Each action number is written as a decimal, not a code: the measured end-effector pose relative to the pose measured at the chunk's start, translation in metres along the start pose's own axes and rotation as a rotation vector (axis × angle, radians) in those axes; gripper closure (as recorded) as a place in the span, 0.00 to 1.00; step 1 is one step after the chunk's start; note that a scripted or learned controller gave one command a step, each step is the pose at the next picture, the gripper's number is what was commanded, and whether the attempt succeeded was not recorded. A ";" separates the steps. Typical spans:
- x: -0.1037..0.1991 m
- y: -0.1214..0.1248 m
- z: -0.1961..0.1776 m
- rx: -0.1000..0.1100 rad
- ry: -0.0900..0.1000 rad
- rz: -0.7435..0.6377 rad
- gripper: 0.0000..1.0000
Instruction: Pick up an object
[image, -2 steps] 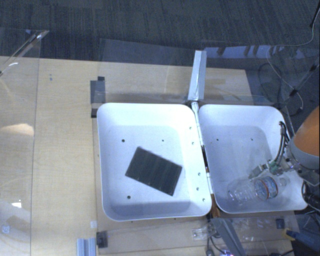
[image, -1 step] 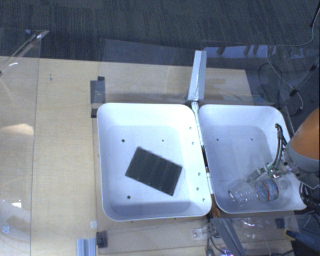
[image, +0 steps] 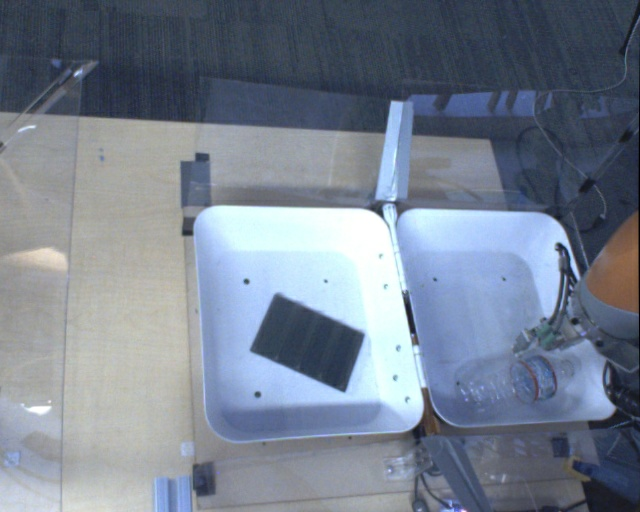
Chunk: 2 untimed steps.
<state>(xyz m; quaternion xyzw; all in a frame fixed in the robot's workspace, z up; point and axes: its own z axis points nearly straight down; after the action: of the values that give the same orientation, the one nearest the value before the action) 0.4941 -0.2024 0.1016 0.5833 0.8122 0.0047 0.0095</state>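
Left bin (image: 215, 300) open around the dark pad (image: 307, 341) — right bin (image: 480, 235) crowded low by a clear bottle (image: 505, 382).

No lettering, label or number can be read on anything in the view.

The arm (image: 618, 280) at the right of the frame is cut off by the picture's edge. The gripper (image: 545, 338) is small and tangled with wires, its state unreadable. The clear bottle (image: 505, 382) at lower right shows only faint outlines against the white bin (image: 470, 245).
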 end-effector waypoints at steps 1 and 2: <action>0.000 0.000 0.000 0.000 0.000 0.001 0.00; 0.008 0.000 0.011 0.006 0.000 -0.116 0.00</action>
<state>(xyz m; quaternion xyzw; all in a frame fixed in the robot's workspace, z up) 0.4916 -0.1949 0.0901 0.5354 0.8445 0.0018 0.0080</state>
